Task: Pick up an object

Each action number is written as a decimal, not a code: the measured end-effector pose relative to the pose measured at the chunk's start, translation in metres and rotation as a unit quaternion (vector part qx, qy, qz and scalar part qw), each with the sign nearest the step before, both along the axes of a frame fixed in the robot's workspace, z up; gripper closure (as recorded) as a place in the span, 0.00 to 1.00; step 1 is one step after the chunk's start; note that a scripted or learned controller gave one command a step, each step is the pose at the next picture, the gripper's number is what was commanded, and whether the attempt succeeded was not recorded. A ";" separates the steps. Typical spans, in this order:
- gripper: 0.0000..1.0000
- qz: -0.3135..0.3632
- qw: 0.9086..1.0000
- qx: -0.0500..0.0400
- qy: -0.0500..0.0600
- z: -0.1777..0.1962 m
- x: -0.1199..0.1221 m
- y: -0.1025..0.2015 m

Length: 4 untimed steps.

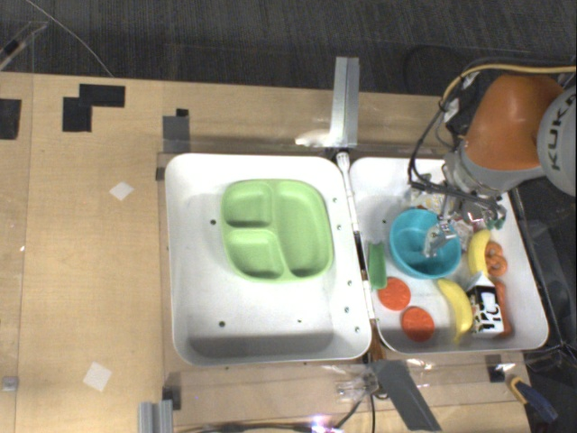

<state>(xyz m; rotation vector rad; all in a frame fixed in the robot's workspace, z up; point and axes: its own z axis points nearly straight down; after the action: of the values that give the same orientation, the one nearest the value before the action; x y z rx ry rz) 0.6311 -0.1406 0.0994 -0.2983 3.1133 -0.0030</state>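
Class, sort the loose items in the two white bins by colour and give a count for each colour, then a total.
Green: 2, divided plate, small block
Blue: 1, bowl
Yellow: 2, bananas
Orange-red: 3, discs, item
Black-and-white: 1, packet
Total: 9

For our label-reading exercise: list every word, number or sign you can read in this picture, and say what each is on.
"KU": grey letters on the arm, cut off by the picture's edge.
Black-and-white label on the dark packet in the right bin: print there, but too blurred to read.
Nothing else carries readable text.
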 end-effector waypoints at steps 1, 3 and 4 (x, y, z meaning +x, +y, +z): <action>0.00 -0.078 0.997 0.000 -0.005 -0.006 -0.065 -0.016; 0.00 -0.192 0.981 0.004 -0.030 -0.001 -0.122 0.023; 0.00 -0.245 0.969 0.004 -0.030 0.000 -0.123 0.004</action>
<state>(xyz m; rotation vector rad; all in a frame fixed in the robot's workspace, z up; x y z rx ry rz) 0.5081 -0.1368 0.0992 0.4656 3.0324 -0.0056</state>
